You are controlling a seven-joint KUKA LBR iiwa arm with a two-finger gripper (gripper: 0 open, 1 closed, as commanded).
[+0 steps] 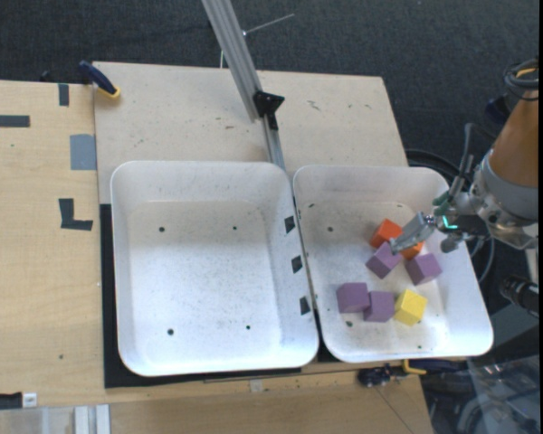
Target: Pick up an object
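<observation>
Blocks, purple (353, 297), orange (386, 233) and yellow (411, 306), fill right bin (462, 328); end effector (414, 239) grip unclear.

Dark grey carpet floor (389, 25) filled the frame's top, a light wooden bench (172, 116) with grey tape marks (83, 152) sat at left, and a metal rail (235, 48) crossed diagonally from top center.
</observation>
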